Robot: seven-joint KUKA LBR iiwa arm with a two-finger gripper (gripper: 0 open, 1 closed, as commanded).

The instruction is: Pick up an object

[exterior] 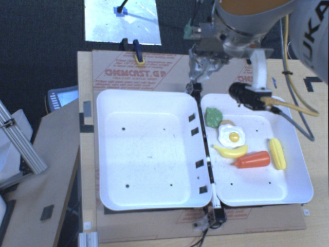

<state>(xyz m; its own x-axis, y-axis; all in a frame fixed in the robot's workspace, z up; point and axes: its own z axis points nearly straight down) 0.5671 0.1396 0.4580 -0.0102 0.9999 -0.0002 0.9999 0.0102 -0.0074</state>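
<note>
Eyes on the right bin (295,189), because that's where every candidate sits: a tight little cluster toward its upper left. There's a green leafy piece (213,117) near the divider, a fried egg (232,136) just below and right of it, a banana (231,151) curled under the egg and touching it, a red-orange carrot-like piece (253,159) tucked against the banana's end, and a yellow corn cob (277,153) standing just right of that. Five toy foods, one of each. The left bin (108,138) sits alongside, two bins in all on the worktop (85,138).

And the gripper (197,80) hangs above the far end of the seam between the bins, up by the back rims, not over any of the food. Whether it's spread or pressed together I cannot tell from this angle; nothing is visibly held.

Now the risks, as I read it. Those pieces are crowded: come down on the egg and the banana is likely to get nudged or pinched along with it. The egg lies flat, so there's little for a grasp to bite on. A descent from the current spot would meet the bin rims or the divider rather than an object. The corn, standing a little apart, looks the cleaner target.
</note>
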